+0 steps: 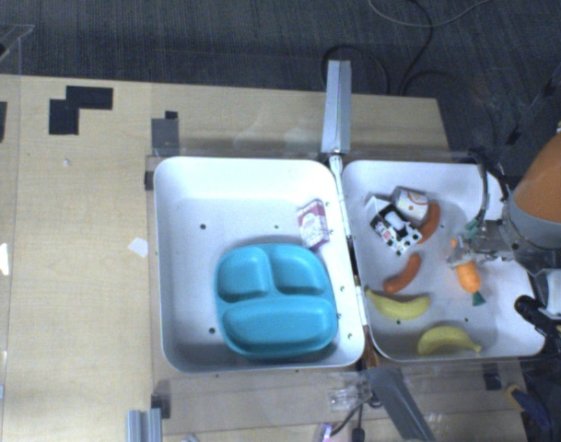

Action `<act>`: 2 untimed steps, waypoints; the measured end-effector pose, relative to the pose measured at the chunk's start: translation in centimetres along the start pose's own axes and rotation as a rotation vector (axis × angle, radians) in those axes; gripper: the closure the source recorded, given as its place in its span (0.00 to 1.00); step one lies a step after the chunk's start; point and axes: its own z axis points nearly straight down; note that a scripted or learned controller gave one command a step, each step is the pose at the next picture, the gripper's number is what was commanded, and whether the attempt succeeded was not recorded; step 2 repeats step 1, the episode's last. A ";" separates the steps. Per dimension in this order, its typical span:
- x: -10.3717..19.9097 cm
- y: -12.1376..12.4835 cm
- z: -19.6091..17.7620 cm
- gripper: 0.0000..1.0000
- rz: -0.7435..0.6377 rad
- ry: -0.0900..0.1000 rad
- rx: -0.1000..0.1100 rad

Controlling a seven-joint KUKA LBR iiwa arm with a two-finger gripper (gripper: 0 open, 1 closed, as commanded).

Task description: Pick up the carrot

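My gripper (471,245) sits low in the right bin (450,178), close to that bin's right wall, and its tip is a small grey tangle of metal from this high slanted camera. I cannot tell how wide it stands. Just below the tip lies the carrot (469,278), a short orange piece with a bit of green at its lower end, resting on the white floor of the bin. The carrot is right beside my tip, perhaps touching it, but I do not see it clasped. Behind the gripper my wrist runs off to the right, with the orange band (549,184) bulging large at the frame's edge.

Further out in the same bin, a reddish sausage (403,273) lies at a slant left of the carrot. Above it there is a black-and-white toy (397,219) with a second reddish sausage-like piece (430,222) against its right side. Two bananas lie near the front: one banana (399,304) close to the divider between the bins, the other banana (448,341) near the front wall.

The left bin (192,247) holds a blue divided tray (276,298) toward its front right, and a small pink-and-white packet (313,224) lies against its right wall.
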 end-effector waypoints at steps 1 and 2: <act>4.0 4.7 -10.0 1.00 0.096 -0.002 0.011; 4.0 4.7 -10.0 1.00 0.096 -0.002 0.011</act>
